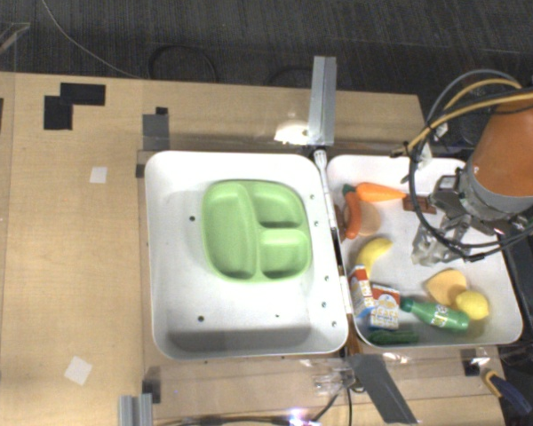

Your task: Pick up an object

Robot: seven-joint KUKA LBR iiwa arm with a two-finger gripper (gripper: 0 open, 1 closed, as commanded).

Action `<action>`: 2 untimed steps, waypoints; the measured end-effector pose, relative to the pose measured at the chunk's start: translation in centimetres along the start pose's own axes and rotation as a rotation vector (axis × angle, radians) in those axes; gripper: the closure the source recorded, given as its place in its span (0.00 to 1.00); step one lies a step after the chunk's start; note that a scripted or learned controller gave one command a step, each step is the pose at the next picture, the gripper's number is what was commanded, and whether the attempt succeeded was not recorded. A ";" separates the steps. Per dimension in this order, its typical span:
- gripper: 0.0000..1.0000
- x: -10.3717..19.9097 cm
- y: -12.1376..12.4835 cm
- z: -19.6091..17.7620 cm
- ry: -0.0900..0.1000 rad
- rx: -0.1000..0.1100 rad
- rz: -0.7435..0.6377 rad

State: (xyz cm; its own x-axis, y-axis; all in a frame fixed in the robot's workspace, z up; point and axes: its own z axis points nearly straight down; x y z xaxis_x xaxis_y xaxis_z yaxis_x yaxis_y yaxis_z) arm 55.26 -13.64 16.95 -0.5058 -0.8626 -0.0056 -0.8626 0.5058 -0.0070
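Observation:
The right bin [513,325] holds several toy foods. An orange carrot [379,193] lies at the back, with a brown piece [356,216] just in front of it. A yellow banana [373,252] rests mid-left. A small carton [383,304], a green bottle [435,315], a lemon [472,304], a yellow-orange wedge [446,283] and a dark green cucumber [391,335] crowd the front. My gripper [429,248] hangs over bare bin floor in the middle, right of the banana and just behind the wedge. Nothing is visibly held in it.
The left bin [173,238] holds a green divided plate [253,229]. A metal post [322,100] stands behind the seam between the bins. The arm's orange band [515,153] and cables overhang the right bin's back right corner.

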 end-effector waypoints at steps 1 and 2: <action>0.00 0.0 0.0 0.0 0.000 -0.001 0.001; 0.00 -5.3 -2.4 8.0 -0.003 0.008 -0.099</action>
State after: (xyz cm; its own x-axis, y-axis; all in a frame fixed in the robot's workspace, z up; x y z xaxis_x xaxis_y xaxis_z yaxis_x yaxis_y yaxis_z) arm 60.06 -10.23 9.01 -0.4176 -0.9086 -0.0076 -0.9085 0.4177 -0.0152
